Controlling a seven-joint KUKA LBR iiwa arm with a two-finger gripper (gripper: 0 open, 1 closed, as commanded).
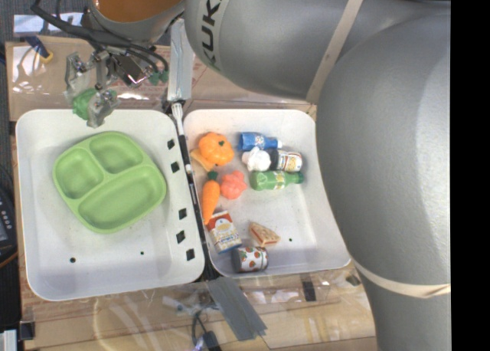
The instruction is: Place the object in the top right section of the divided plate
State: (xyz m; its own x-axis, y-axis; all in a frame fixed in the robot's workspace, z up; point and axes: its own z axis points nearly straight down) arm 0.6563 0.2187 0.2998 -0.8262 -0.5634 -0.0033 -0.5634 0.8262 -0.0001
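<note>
1. Two fingers (pixel 93 104) hang over the far rim of the left bin (pixel 46 265), clamped on a small green object (pixel 83 103).
2. That green object sits above the bin's top-left corner, up and left of the divided plate (pixel 109 181), apart from it.
3. The plate lies in the left bin's upper half; its smaller sections face the far rim, with bare white floor below it and to its left.
4. The right bin (pixel 321 250) holds a pumpkin (pixel 215 149), carrot (pixel 210 200), blue bottle (pixel 257 142), green bottle (pixel 276 180), carton (pixel 222 231) and can (pixel 250 259), crowded toward the shared wall.
5. The arm (pixel 321 43) covers the bench's right side.
</note>
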